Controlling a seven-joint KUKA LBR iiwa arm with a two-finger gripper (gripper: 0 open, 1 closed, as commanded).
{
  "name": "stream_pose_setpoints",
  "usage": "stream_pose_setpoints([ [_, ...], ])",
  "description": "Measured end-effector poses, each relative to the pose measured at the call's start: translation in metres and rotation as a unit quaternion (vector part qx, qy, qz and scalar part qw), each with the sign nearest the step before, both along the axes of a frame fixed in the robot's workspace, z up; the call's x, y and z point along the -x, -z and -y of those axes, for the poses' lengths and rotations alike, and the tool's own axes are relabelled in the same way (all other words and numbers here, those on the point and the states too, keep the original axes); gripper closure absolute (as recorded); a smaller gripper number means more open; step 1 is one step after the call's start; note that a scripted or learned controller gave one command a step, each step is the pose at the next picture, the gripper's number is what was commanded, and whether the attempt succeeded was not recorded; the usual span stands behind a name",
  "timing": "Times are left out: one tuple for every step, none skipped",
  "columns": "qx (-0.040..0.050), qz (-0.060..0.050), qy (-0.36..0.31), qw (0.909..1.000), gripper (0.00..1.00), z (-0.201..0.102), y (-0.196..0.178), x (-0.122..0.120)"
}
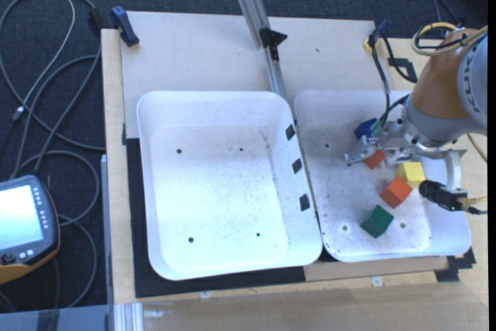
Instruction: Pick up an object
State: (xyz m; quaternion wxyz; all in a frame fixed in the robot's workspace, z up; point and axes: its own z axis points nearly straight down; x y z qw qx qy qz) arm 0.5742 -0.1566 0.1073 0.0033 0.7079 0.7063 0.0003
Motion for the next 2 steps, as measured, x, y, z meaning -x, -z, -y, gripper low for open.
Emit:
stream_pose_setpoints([
  [-0.0015, 0.0, -0.003, 1.0, 0.0, -0.01, 0.007, -0.08],
  [-0.001, -0.001, -0.003, 1.0, 1.0, -0.009, -0.004, -0.078],
])
